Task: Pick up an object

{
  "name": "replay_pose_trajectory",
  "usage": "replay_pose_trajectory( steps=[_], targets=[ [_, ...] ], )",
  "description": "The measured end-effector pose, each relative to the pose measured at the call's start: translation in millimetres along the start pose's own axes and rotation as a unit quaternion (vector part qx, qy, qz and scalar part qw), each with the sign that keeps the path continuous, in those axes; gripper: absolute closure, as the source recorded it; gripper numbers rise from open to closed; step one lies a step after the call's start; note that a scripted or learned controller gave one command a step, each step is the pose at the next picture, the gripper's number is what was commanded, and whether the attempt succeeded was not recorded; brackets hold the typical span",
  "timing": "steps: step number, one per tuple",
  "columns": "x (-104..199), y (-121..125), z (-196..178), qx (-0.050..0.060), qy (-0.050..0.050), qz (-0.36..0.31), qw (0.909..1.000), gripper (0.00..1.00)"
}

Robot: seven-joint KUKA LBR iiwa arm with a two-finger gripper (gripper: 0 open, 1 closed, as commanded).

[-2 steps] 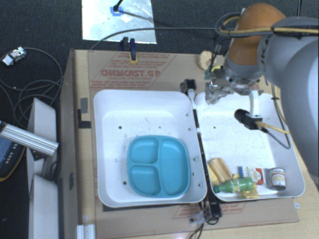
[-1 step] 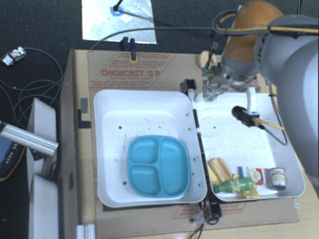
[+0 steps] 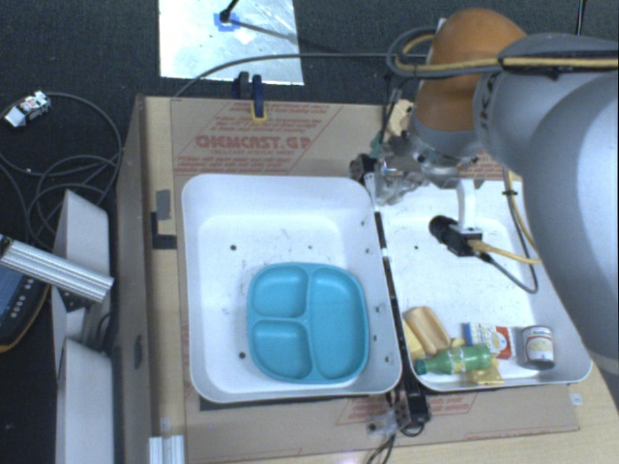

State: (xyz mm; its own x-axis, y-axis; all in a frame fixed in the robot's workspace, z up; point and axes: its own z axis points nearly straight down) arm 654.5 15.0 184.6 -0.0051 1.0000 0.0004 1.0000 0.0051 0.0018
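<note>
though hard to tell whether pincer (image 3: 387, 184) is released or clenched over the bin divider, best to take the light, rigid can (image 3: 537, 345) across its round sides, right bin's front corner.

Bench (image 3: 280, 129) bears left bin (image 3: 208, 259), right bin (image 3: 556, 356), side by side.

Counting two white bins: the left bin (image 3: 208, 259) and the right bin (image 3: 571, 361). Seeing one blue divided plate (image 3: 308, 321) lying in the left bin. Finding four small things crowding the right bin's near edge: one green bottle (image 3: 455, 360), one tan roll (image 3: 427, 329), one small can (image 3: 538, 346), one printed packet (image 3: 486, 336).
</note>
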Motion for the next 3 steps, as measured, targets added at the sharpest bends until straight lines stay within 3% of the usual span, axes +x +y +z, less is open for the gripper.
replay_pose_trajectory(
  steps=[1, 2, 3],
  targets=[
    [17, 15, 0, 0.0, 0.0, 0.0, 1.0, 1.0],
    [57, 15, -8, 0.0, 0.001, 0.0, 1.0, 1.0],
    [33, 15, 0, 0.0, -0.001, 0.002, 1.0, 1.0]
  ],
)
